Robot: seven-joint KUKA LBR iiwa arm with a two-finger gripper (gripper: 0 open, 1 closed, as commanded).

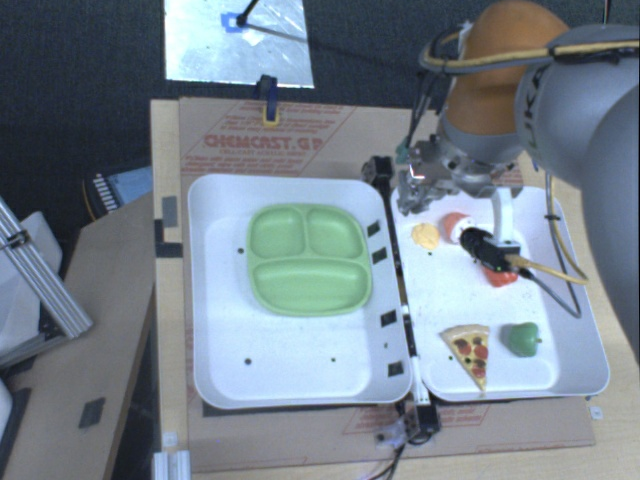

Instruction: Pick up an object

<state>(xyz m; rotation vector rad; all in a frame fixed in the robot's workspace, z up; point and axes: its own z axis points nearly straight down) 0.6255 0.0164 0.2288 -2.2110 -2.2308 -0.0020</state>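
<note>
- Reaching in from the right, the grey arm [590, 118] with its orange band [500, 58] hangs over the far side of the right-hand shallow white bin [570, 373].
- The pincer [412, 200] sits low over that bin's far left corner, close to the wall shared with the left-hand white bin [220, 353]. Whether it is wide or narrow cannot be told from this angle, and nothing is seen held in it.
- A small yellow rounded toy piece [426, 235] lies on the bin floor just near-side of the pincer, apart from it.
- A small red-and-white rounded piece [455, 225] lies just beside the yellow one, to its right.
- A flat red piece [503, 276] lies near the middle of the right bin, partly hidden.
- A toy pizza slice [470, 351] with red dots lies near the front edge, point towards the camera.
- A green toy pepper [522, 339] rests just right of the slice, not touching it.
- A pale green divided plastic plate [308, 260] with three compartments lies flat in the middle of the left bin.
- Both bins rest on a brown printed cardboard sheet [265, 138] on the bench [110, 368].
</note>
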